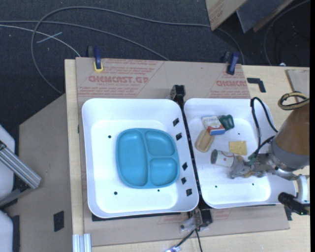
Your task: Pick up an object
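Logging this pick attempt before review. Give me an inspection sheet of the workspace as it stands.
Surface: bench board bearing left bin and right bin.
Job's things: tan block, yellow square, small box, green item, small cylinder, all in the right bin.
Clutter: blue divided plate in the left bin.
Grippers: claw low over the right bin.
Cables: black cable; thin wires on the floor.
Surroundings: blue clamps; cardboard box.

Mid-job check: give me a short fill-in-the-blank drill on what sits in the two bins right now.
1. The blue divided plastic tray lies in the ____ white bin.
2. That tray has ____ compartments.
3. The tan cork-like cylinder lies in the ____ white bin.
4. The tool is over the ____ bin.

Missing words: left; three; right; right
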Robot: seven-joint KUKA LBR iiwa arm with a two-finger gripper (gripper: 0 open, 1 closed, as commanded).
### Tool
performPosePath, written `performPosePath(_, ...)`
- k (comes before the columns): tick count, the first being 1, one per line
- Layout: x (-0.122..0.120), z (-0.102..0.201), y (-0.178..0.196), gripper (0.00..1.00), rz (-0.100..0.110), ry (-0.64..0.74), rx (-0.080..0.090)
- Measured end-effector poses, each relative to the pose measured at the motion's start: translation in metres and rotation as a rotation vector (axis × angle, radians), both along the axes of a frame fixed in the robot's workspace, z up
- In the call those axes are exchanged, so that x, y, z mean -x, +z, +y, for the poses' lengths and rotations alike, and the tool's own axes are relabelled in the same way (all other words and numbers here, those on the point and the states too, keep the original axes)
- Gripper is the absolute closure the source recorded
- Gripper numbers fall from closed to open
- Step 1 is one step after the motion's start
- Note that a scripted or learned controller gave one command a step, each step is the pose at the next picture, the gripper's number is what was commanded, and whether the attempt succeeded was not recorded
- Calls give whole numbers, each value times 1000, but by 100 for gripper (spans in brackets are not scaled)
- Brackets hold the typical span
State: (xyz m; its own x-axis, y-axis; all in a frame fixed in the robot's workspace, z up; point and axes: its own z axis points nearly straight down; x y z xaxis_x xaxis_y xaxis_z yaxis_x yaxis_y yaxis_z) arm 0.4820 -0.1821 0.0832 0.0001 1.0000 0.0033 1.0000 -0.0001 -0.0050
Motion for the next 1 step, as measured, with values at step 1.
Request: performPosePath(1, -1, 0, 13, 100, -5, 0, 1)
